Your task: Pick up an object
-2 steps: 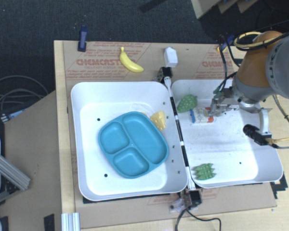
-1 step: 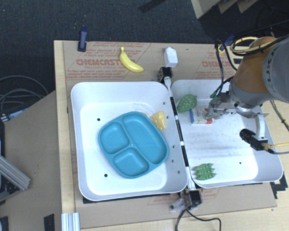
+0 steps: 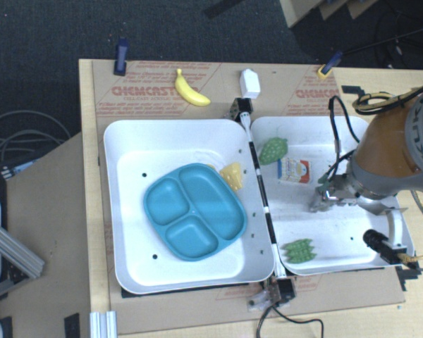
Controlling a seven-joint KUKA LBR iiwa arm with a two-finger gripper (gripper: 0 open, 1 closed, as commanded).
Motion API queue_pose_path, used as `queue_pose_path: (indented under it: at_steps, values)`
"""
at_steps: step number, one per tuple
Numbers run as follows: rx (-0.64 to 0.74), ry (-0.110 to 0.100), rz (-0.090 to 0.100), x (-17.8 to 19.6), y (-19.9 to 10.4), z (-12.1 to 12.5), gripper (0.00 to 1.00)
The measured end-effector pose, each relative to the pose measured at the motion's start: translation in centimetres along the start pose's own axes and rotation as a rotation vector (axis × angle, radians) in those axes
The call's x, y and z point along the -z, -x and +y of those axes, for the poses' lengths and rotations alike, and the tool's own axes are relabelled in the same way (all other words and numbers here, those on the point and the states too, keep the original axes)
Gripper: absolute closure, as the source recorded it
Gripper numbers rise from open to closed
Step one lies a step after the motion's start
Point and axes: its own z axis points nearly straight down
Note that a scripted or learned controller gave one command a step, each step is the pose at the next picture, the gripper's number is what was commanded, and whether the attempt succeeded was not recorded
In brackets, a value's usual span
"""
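The worktop [image 3: 162,90] is a tan board with red print along its far edge. 2 shallow white bins rest directly on it, side by side: the right bin [image 3: 352,129] lies under the end effector [image 3: 323,201], and the left bin [image 3: 127,136] sits to its left, their rims touching. On the bare board beyond the left bin, far left of the end effector, lies a yellow banana [image 3: 190,90].

"CHEMCAST" printed in red on the brown board [image 3: 151,90]
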Motion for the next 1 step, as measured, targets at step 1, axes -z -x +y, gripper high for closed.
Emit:
queue_pose_path:
  at_steps: [1]
  values:
    - [0.003, 0.004, 0.001, 10.13, -6.40, 4.01, 1.00]
